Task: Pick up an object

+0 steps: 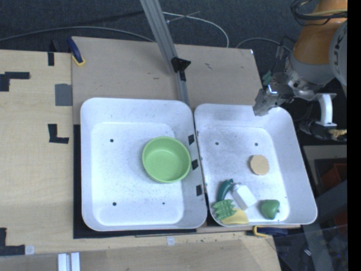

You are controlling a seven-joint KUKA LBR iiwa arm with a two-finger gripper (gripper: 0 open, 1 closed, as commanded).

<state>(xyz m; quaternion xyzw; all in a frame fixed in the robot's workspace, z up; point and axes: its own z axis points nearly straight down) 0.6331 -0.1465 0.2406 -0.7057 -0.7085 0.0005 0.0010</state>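
in the camera view you have the gripper [264, 107] hanging over the far right corner of the right bin [293, 151], just at its rim, with the grey and orange arm [316, 44] reaching in from the right. whether it is spread or pressed together you cannot tell from here — the tip is small and dark against the bin wall — and nothing shows between its tips.

the things you could pick all lie in that same right bin. nearest is the tan round disc [259, 165], lying flat about midway along the bin toward its right side, apart from everything else. from the gripper it lies straight toward the near edge, barely off to either side, so in my judgement the coming move is mostly a pull along the bin's length and then a drop.

further on, crowded into the near edge, you have a dark green piece [225, 188], a white block [245, 197] touching it, a green leafy toy [224, 209] on a yellow piece [239, 218], and a small green lump [270, 208] toward the near right corner. that cluster looks harder to take cleanly.

the left bin [101, 117] holds a green bowl [166, 160] near its middle, well apart from the gripper.
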